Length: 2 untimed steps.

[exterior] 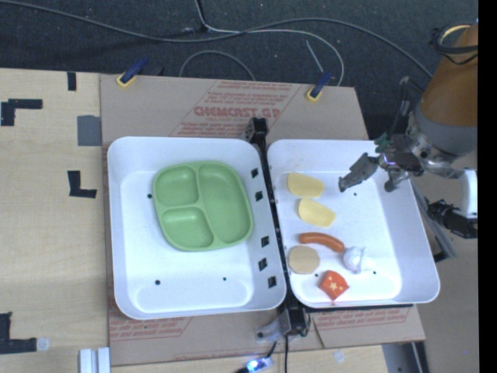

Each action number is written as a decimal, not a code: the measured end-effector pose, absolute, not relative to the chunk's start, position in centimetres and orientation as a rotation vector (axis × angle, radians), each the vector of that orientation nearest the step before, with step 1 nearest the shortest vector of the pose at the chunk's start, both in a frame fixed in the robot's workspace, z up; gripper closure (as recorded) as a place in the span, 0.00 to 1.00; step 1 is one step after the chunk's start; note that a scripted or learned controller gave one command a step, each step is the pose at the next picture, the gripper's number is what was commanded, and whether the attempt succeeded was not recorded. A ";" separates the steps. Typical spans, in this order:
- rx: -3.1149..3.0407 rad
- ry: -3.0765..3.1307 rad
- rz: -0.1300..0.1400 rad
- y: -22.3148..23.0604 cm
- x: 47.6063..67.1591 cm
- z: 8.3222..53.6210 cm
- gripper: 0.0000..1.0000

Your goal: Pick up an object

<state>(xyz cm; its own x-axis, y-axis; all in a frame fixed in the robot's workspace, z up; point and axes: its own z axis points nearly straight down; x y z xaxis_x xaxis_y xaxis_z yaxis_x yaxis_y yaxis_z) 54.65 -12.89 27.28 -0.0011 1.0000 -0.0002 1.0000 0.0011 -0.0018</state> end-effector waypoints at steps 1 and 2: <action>-2.218 -2.218 0.007 -13.7 54.3 22.5 0.00; -2.217 -2.218 0.007 -13.9 54.4 16.0 0.00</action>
